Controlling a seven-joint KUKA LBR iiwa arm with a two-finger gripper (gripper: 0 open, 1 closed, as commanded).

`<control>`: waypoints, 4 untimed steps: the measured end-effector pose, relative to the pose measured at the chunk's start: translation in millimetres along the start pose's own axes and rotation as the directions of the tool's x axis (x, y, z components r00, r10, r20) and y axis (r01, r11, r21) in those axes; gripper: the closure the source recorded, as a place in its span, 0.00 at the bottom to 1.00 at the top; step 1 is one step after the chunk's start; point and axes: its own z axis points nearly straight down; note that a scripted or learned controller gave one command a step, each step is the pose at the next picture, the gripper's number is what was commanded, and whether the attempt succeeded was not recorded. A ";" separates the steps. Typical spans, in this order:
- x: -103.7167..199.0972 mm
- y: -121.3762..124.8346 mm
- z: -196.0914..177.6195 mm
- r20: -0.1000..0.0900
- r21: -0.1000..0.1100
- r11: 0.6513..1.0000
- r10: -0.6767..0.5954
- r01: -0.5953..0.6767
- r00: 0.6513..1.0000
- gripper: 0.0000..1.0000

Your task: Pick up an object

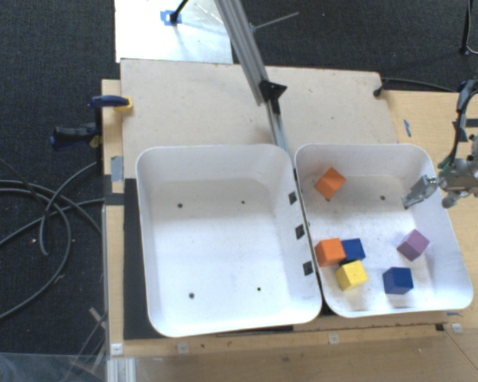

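Nothing is yet held: the gripper [421, 191] hangs at the right bin's [382, 156] far right rim, and whether it is wide or narrow I cannot tell at this slant. Nearest lies the purple cube [413, 244], then a blue cube [397, 280]. Further left sit a yellow cube [352, 274], another blue [353, 250] and two orange [330, 183]. Picking, I judge, remains wholly undone.
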 end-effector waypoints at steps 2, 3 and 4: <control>131.2 97.0 130.4 -0.004 0.000 1.000 -0.009 0.009 1.000 0.00; 154.4 107.9 22.5 0.000 -0.009 1.000 -0.004 0.004 1.000 0.00; 98.6 83.1 127.7 -0.001 0.000 1.000 0.008 -0.008 1.000 0.00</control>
